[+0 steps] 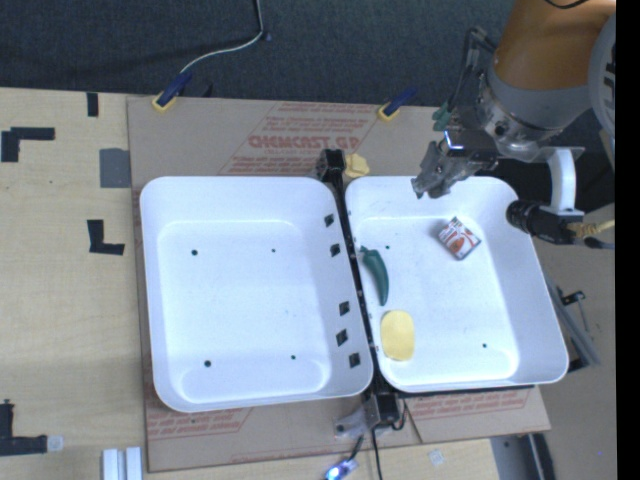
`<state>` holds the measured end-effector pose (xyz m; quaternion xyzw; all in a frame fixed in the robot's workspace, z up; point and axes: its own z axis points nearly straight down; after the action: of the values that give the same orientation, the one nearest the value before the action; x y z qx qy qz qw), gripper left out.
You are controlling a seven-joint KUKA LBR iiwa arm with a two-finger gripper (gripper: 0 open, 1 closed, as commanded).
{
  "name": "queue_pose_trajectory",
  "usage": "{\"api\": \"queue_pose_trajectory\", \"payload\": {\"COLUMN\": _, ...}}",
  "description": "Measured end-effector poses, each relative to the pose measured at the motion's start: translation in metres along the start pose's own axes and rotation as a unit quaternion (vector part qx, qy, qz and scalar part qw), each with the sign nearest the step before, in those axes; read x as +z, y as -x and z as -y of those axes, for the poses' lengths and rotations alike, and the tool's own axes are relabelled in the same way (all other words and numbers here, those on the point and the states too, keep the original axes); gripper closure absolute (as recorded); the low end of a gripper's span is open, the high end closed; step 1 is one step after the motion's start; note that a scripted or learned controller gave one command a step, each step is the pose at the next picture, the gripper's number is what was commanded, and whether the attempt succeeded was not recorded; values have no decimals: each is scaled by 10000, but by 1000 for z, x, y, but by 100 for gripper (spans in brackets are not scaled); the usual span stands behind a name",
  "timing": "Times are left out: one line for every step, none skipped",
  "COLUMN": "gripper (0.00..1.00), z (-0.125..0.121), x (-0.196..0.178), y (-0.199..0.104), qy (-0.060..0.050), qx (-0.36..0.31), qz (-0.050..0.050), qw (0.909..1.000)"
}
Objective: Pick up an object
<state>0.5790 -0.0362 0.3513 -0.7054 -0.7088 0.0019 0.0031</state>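
2 white bins side by side on cardboard sheet (300,138). Left bin (240,193) and right bin (520,298) touch along the centre seam.

Right bin holds 3 objs, 1 of each:
- small red/white packet (457,238), near far-right corner, lying flat, tilted
- green pepper-shaped item (376,271), by left edge, just beside the seam, long axis running far-to-near
- yellow oblong piece (397,335), near-left corner, just below the green one, not touching it

Gripper (432,183) sits over far edge of right bin, approx mid-edge, w/ arm (545,48) coming in from the right. Nothing visibly between the tips. Open vs closed: can't tell, too dark/blurred at this angle. Packet is the nearest obj to it, apart from the tips, toward the near-right.

Also 2 clamps at cardboard far edge: 1 yellow/blue at left (171,90), 1 at right (396,104).
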Motion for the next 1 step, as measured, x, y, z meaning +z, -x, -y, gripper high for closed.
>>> {"api": "queue_pose_trajectory", "payload": {"gripper": 100, "z": 34, "x": 45, "y": -137, "qy": -4, "qx": -58, "qz": -9, "qw": 10000}}
